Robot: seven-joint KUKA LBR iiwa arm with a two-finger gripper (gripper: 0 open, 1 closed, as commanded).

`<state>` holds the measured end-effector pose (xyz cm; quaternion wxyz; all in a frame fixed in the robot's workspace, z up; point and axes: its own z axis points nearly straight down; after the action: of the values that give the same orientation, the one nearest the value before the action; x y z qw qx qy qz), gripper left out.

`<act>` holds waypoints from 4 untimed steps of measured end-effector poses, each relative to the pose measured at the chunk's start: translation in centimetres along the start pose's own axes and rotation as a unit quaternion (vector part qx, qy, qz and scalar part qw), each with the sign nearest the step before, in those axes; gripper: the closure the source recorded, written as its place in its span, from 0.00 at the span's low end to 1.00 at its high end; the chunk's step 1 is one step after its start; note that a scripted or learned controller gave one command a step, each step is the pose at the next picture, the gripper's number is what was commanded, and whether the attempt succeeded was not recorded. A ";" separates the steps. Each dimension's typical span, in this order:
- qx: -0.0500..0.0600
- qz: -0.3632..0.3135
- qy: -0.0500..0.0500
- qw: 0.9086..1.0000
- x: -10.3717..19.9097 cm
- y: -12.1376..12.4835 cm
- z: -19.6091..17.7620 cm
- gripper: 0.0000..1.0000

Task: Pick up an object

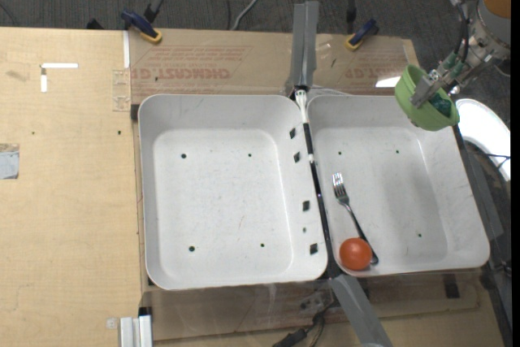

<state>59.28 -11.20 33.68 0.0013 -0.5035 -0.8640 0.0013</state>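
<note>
dark carpet with cables runs behind a pale wooden tabletop [57,175], where a cardboard sheet [211,65] lies under two shallow white bins set side by side. nothing lies in the left bin [154,199], whose floor shows a few small dark dots. the right bin [467,207] holds a metal fork [348,203] lying lengthwise near its left wall, tines pointing away from the viewer, and a small orange-red ball [355,253] in the near left corner, touching or just beside the fork's handle end.

the arm comes in from the right, and its gripper [435,89] sits over the far right corner of the right bin. a green cup or bowl [416,103] hangs tilted at the gripper, mouth turned roughly toward the left, and appears to be raised above the bin rim. one finger seems to lie across the cup's wall, so the gripper looks clamped on its edge, though the far finger is hidden by the cup and how firm the hold is cannot be judged.

by the look of it, the pick is past the grasp and into the lift or carry stage. the next move calls for keeping the hold steady while clearing the bin wall; a thin rim pinch on a tilted cup could slip or swing.
</note>
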 end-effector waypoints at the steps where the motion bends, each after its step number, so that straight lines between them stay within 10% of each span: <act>1: 0.001 0.080 0.001 0.997 -5.2 1.9 6.3 1.00; 2: 0.005 0.007 0.016 1.000 -10.5 1.3 25.2 1.00; 3: -0.001 -0.101 -0.001 0.995 -8.5 2.8 11.6 1.00; 4: -0.001 -0.213 0.000 0.977 -5.3 3.2 8.8 1.00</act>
<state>64.66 -14.26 24.83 0.0010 -0.3078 -0.9514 0.0001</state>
